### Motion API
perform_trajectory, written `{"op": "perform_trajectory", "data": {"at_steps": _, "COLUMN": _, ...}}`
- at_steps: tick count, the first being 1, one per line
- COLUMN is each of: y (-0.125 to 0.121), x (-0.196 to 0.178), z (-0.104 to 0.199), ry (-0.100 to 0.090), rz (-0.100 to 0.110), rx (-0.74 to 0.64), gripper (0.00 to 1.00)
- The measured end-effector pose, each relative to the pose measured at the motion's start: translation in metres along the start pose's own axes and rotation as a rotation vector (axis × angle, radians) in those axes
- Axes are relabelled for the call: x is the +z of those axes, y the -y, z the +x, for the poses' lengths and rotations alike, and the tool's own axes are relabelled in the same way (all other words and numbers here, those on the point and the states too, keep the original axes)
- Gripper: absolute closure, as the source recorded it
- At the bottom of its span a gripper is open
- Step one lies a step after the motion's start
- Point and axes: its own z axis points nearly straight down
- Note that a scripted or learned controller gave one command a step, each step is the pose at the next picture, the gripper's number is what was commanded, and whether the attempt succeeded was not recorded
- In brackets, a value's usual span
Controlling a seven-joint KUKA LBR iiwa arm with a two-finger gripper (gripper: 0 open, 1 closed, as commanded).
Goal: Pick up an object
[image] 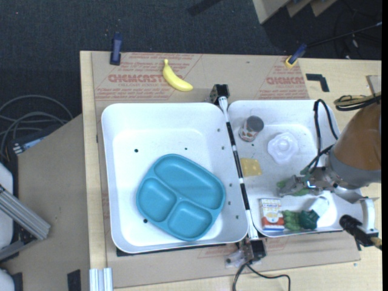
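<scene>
We look down on a bench topped with printed cardboard (139, 77), dark carpet beyond it and loose cables on the floor at left. A banana (176, 79) lies on the cardboard above the left bin (121, 132). That bin holds a blue divided plate (180, 196), lying flat in its lower half.

The right bin (273, 109) carries the small things: a little can (252, 127) near its top left, a clear plastic lid (283, 147) just right of it, a yellow square (250, 167) by the divider, a small carton with red print (272, 214) at the lower edge, and a green crumpled thing (300, 220) just beside the carton.

The arm (362, 150) reaches in from the right. Its gripper (297, 185) sits low over the right bin, between the lid and the green thing, with something greenish at its tip; we cannot tell whether that is held, nor how wide the tool stands.
</scene>
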Motion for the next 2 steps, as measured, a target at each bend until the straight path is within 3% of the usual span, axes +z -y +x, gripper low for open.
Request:
{"op": "perform_trajectory", "data": {"at_steps": 1, "y": -0.005, "x": -0.120, "z": 0.023, "ry": 0.000, "rz": -0.002, "rx": -0.002, "gripper": 0.00}}
{"op": "perform_trajectory", "data": {"at_steps": 2, "y": -0.017, "x": 0.000, "z": 0.030, "ry": -0.001, "rz": -0.001, "rx": -0.001, "gripper": 0.00}}
